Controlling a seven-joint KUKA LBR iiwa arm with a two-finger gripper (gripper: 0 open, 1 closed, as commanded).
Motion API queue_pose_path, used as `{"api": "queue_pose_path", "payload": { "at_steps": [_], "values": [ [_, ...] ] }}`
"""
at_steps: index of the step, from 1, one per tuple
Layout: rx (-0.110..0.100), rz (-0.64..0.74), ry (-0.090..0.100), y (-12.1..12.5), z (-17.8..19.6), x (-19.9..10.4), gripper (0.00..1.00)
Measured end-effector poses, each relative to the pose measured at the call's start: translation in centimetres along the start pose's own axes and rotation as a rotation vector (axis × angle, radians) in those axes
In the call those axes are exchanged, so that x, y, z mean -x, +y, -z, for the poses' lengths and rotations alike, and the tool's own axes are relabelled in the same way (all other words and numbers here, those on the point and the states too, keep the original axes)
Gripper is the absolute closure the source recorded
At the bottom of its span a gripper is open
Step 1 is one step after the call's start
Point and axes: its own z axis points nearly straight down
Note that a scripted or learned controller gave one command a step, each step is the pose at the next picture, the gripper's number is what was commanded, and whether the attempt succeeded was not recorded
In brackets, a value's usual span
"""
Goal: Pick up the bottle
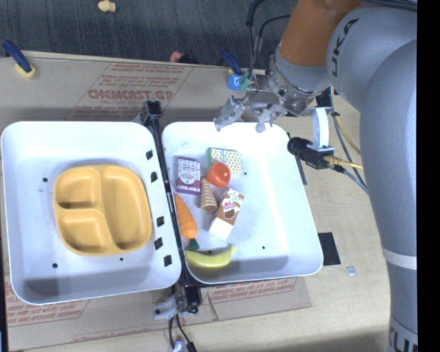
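The bottle [226, 213] is small, with a brown label and a white end, and lies tilted in the middle of the right bin [282, 218]. It is touching a toy ice-cream cone [207, 194] on its left. My gripper [242, 123] hangs over the back rim of the right bin, well behind the bottle. Its fingers are open, with nothing between them.
Around the bottle lie a red tomato [218, 174], a green patterned packet [225, 157], a red-brown box [188, 173], a carrot [185, 215] and a banana [211, 257]. A yellow divided plate [103, 208] sits in the left bin [22, 160]. Cables run beside the right bin's right rim.
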Motion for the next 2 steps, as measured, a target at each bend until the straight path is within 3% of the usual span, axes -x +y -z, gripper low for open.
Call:
{"api": "queue_pose_path", "payload": {
  "at_steps": [1,2],
  "values": [
    [-0.002,0.005,0.0,0.0,1.0,-0.1,1.0],
    [-0.001,-0.091,0.0,-6.5,-3.9,-4.6,1.0]
  ]
}}
